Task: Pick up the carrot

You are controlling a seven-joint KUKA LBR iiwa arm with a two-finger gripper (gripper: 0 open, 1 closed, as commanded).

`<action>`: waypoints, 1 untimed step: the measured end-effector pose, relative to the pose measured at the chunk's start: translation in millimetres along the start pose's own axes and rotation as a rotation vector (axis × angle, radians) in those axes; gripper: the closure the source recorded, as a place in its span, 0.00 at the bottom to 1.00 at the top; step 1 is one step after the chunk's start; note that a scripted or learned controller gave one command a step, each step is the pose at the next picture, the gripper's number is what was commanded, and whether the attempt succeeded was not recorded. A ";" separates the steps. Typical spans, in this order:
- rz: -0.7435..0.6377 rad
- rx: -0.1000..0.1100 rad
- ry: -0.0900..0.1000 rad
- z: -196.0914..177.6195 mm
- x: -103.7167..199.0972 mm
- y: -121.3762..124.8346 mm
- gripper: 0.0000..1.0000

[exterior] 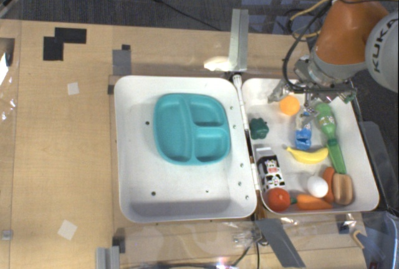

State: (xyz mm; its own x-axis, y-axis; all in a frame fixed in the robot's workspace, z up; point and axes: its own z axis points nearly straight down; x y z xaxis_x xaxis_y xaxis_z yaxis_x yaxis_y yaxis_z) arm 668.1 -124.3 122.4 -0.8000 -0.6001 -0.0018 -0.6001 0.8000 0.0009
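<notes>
Bright toys in white bins on a tan surface [62,155]

Orange carrot [313,202], red tomato [278,199], yellow banana [308,155], white egg [318,186], teal plate [190,127], white bins [134,136].

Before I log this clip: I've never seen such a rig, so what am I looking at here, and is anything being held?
One camera looks down at a slant on a bench with two white bins. The grey and orange machine at right is a robot arm; its gripper hangs over the far end of the right bin. The left bin holds a teal divided plate. The right bin holds toy food: the carrot at the near edge, a tomato, an egg, a banana and an orange ball. I see nothing held.
</notes>
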 end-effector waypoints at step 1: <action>0.010 0.015 -0.014 29.5 3.2 -14.4 0.00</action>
State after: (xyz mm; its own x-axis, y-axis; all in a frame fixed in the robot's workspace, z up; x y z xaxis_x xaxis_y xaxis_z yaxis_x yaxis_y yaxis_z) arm 674.2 -137.7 92.9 -0.8057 -0.5922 -0.0159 -0.5920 0.8058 -0.0142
